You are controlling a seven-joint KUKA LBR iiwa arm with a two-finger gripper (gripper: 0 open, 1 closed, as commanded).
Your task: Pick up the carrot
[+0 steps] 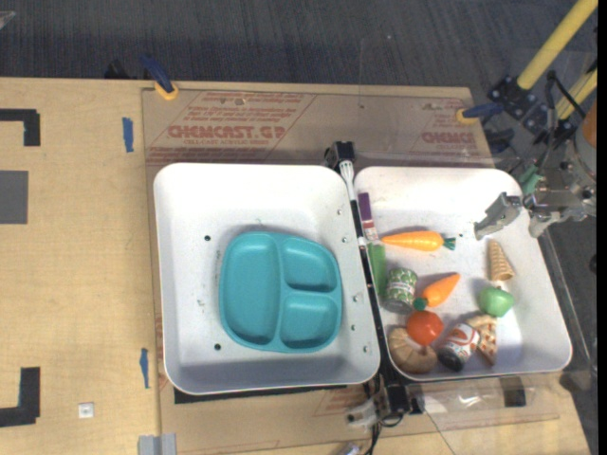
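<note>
- Bench (76, 254): tan surface, bearing two shallow white bins side by side.
- Left bin (180, 254): holds a teal divided tray (281, 291), lying flat near the bin's centre, three compartments visible.
- Right bin (545, 320): holds a cluster of toy foods, mostly toward its 6 to 9 o'clock portion.
- Carrot (415, 241): orange with a green tip, lying roughly level at about 10 o'clock in the right bin, green end pointing toward 3 o'clock; apart from the gripper.
- Second orange piece (441, 288): shorter, tilted, near the bin's centre, just beside a green-and-white can (399, 286) at its 9 o'clock.
- Red tomato-like ball (425, 327): at 6 o'clock of the shorter orange piece, touching a tan round item (410, 352) below it.
- Green round piece (495, 300): at 3 o'clock of the bin's centre, below a tan cone-shaped shell (499, 260).
- Small red-and-white can (459, 345) and pale wedge (485, 337): at 6 o'clock in the bin, side by side.
- Gripper (497, 218): grey, entering from 3 o'clock, over the right bin's 2 o'clock area, nothing seen between the fingers; open or closed cannot be told.
- Yellow pole (561, 31): at 1 o'clock of the view, off the bench.
</note>
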